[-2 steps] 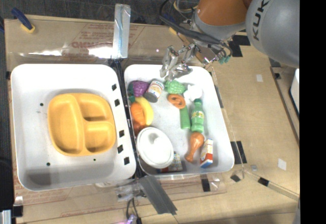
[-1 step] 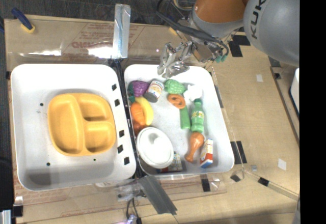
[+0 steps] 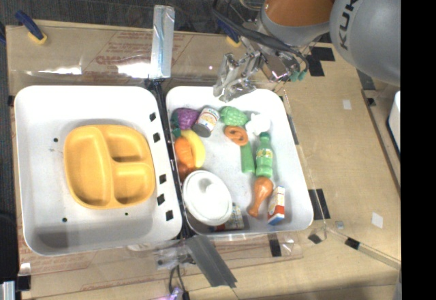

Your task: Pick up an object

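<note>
So, far to the left of my gripper [image 3: 235, 80] sits the left bin [image 3: 34, 121], and a yellow tray [image 3: 109, 163] with compartments lies in it, well apart from me. A strip of silver tape [image 3: 163, 43] stands between the bins at the far rim, to the left of my fingers.

My gripper hangs over the far rim of the right bin [image 3: 296, 169], near its far left corner. My fingers are spread and nothing is between them. They touch none of the objects.

Everything I could pick lies nearer the camera than my gripper, inside the right bin. Just below and slightly left of my fingers are purple grapes [image 3: 184, 118] and a small can [image 3: 206, 121], side by side. Right below my fingers is a green lumpy piece [image 3: 233, 115], with an orange pretzel-like piece [image 3: 236, 134] touching its near side. Farther down on the left are an orange piece [image 3: 184, 153] and a yellow piece [image 3: 197, 148] pressed together, and beyond them a white bowl [image 3: 207, 196] at the near left corner.

Below and to the right of my gripper lies a green bottle [image 3: 263, 154], its white cap toward me. Past it lie a drumstick [image 3: 259, 195] and a small carton [image 3: 276, 205], close together by the near right corner, the farthest things from my fingers.
</note>
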Tool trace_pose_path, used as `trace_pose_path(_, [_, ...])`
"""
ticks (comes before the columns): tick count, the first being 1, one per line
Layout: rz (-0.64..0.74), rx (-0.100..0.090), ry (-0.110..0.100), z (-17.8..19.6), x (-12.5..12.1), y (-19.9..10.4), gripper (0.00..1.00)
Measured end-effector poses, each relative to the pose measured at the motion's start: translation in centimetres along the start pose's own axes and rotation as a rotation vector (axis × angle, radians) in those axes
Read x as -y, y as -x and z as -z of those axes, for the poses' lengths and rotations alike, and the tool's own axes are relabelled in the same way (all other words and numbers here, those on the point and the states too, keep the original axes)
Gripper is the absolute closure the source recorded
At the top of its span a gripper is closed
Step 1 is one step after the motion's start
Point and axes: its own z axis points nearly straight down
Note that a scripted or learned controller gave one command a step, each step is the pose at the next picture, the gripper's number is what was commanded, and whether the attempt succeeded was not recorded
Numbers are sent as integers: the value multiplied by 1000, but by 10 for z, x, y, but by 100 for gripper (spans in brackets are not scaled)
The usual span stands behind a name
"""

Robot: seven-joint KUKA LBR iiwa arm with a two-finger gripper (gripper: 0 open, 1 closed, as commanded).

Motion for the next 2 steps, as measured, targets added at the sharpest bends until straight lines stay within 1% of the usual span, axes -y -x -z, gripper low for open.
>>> trace_pose_path(1, [-51,1,0,15,-14,7,100])
trace_pose_path(2, [-48,6,-4,26,-14,8,100])
